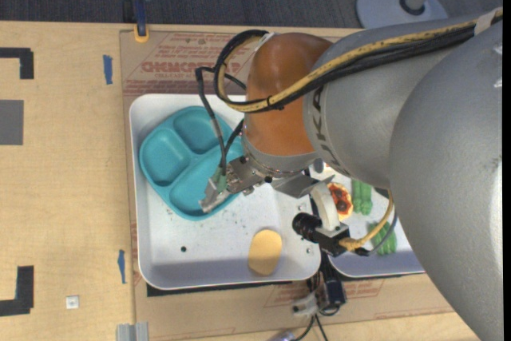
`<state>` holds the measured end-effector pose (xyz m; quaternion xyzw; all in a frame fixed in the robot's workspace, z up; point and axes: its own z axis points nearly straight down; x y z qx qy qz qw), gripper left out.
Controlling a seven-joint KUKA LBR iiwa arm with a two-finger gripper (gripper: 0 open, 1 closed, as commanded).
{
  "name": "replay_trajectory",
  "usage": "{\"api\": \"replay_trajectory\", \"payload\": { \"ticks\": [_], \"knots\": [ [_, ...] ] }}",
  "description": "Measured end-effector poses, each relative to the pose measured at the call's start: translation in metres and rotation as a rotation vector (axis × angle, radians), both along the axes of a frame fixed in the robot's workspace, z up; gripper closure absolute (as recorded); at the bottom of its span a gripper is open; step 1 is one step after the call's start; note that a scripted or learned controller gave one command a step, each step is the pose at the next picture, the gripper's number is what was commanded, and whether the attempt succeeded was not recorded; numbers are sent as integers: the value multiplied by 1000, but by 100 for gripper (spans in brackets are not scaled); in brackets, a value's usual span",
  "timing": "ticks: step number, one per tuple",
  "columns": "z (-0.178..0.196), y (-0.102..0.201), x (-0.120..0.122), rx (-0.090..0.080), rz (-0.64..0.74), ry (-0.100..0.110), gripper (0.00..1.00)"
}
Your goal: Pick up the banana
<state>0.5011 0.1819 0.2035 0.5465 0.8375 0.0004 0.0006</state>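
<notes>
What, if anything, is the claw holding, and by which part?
Cannot be told. The claw is down at the teal tray's near edge, with no item visible in it.

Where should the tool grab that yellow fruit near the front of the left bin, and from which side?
Take the yellow fruit at its middle, across its narrower width, coming straight down from above. It lies flat and alone on the bin floor, but the bin's front wall is close, so closing along that wall likely suits best.
</notes>
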Motion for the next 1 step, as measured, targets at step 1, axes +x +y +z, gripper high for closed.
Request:
{"api": "replay_trajectory", "payload": {
  "ticks": [1],
  "knots": [
    [-113,36,-15,3,261,-24,0]
  ]
}}
